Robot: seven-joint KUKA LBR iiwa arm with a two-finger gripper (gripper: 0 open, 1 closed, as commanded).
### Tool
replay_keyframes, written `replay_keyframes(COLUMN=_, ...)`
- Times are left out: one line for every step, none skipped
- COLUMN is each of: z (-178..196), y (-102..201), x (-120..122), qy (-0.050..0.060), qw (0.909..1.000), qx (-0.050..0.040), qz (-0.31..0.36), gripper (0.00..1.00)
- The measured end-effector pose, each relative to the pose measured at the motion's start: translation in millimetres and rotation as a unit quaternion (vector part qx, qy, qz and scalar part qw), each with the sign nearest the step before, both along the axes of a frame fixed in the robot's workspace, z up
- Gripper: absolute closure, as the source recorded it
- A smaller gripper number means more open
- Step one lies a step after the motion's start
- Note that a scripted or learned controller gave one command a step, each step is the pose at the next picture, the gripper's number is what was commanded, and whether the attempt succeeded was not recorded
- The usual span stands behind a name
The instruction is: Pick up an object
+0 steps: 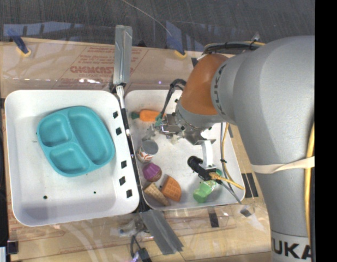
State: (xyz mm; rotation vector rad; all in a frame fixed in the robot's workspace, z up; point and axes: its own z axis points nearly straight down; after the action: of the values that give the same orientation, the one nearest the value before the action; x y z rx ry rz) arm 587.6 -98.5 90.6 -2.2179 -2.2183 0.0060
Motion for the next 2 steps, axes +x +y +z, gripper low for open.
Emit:
replay_keyframes(z=10, y=1, x=1, qy=0.0, qw=1.0, qx=0.0, qz=0.003, gripper=1.0)
replay_keyframes(z=1, y=-16, x=33, qy=-0.002, qw=0.992, qx=-0.0007, qz=-0.126, gripper=1.0)
